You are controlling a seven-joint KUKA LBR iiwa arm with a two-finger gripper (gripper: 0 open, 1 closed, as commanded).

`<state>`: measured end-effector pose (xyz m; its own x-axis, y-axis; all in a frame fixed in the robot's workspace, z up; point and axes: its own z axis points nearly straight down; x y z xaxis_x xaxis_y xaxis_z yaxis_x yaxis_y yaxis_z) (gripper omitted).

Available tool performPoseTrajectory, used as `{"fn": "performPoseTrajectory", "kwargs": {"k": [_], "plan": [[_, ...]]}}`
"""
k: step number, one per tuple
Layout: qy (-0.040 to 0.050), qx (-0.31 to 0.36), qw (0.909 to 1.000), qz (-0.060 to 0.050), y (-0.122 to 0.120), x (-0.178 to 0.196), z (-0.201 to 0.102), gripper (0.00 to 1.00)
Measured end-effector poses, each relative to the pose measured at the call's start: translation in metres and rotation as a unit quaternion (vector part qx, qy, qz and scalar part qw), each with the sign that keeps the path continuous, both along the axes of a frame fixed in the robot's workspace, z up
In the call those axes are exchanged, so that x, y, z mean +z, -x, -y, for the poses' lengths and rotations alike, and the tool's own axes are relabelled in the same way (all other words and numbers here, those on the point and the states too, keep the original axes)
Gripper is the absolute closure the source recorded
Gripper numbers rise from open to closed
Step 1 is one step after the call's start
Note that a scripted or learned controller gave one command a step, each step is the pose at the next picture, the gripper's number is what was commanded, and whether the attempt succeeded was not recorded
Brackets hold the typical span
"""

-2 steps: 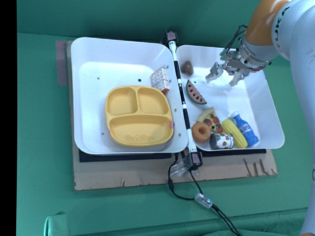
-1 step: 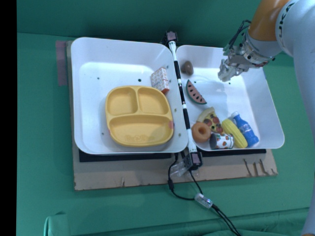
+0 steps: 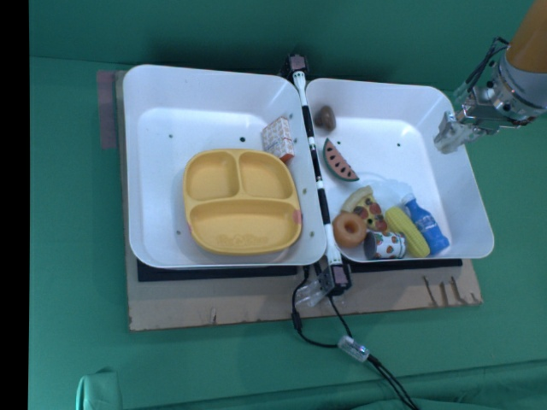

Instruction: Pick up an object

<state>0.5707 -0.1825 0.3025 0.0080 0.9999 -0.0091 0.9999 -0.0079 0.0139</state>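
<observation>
My gripper (image 3: pixel 448 137) hangs over the right edge of the right bin (image 3: pixel 402 109), high above its floor, with nothing seen between its fingers. In that bin lie a watermelon slice (image 3: pixel 338 161), a brown lump (image 3: pixel 325 117), a pizza slice (image 3: pixel 364 204), a donut (image 3: pixel 349 228), a corn cob (image 3: pixel 408 231), a blue bottle (image 3: pixel 426 223) and a small printed cup (image 3: pixel 385 245). All of these sit to the left of and below the gripper, clustered at the bin's front left.
The left bin (image 3: pixel 162 126) holds a yellow divided plate (image 3: pixel 242 201) and a small red-and-white carton (image 3: pixel 278 137) by its right wall. A black-and-white rod (image 3: pixel 310 143) runs between the bins. Cables (image 3: pixel 342 331) trail off the bench front.
</observation>
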Motion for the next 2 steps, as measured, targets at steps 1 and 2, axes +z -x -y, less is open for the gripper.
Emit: {"fn": "performPoseTrajectory", "kwargs": {"k": [1, 2], "plan": [[-0.0002, 0.0, 1.0, 0.0, 0.0, 0.0, 0.0, 0.0], [-0.0001, 0.001, 1.0, 0.003, -0.019, -0.114, -0.051, 0.0]]}}
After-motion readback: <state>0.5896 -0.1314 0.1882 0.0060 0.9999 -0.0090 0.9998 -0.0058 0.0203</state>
